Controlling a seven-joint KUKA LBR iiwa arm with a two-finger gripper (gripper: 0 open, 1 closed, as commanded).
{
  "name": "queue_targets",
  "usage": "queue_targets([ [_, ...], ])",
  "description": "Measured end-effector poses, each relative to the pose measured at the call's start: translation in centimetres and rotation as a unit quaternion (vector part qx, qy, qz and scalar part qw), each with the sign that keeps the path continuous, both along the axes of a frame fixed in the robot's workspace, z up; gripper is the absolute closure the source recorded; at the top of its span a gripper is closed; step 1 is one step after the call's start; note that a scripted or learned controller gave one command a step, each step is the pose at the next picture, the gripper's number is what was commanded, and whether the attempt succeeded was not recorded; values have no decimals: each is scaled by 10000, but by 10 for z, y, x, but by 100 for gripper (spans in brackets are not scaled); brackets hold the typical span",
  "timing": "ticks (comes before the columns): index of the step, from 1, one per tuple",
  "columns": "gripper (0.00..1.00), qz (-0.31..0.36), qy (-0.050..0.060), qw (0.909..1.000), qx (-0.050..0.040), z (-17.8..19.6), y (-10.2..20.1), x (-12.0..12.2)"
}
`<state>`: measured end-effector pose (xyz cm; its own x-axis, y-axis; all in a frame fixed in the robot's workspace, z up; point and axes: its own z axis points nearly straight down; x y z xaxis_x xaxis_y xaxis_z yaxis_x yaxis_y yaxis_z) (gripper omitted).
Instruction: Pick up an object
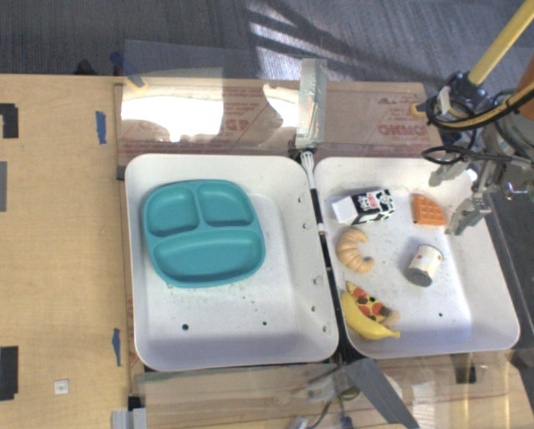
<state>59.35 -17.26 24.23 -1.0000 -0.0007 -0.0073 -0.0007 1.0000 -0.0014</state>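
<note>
- While nothing is lifted yet, the desk (52, 239) carries two white bins side by side: the left bin (284, 329) and the right bin (454, 315).
- In the left bin lies a teal divided plate (204, 231), well apart from the hand.
- At the right bin's far right edge hangs the hand (468, 204); its fingers look spread with nothing between them.
- Near the right bin's front left corner lies a banana (369, 315), with a croissant (356, 248) just behind it.
- Behind those sit a black-and-white carton (365, 206) and an orange wafer (428, 210).
- Nearest the hand, by my judgement, are the wafer and a small can (423, 264).
- This reads as the approach step; next, the hand must centre over one item, drop, and close.
</note>
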Motion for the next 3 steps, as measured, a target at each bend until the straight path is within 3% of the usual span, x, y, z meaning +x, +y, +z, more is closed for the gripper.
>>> queue_targets([
  [1, 0, -2610, 52, 9653, 20, -133, 28, 44],
  [2, 100, -2602, -15, 9656, 17, -117, 28, 48],
  [3, 100, -4311, -88, 9023, 41, -47, 101, 46],
])
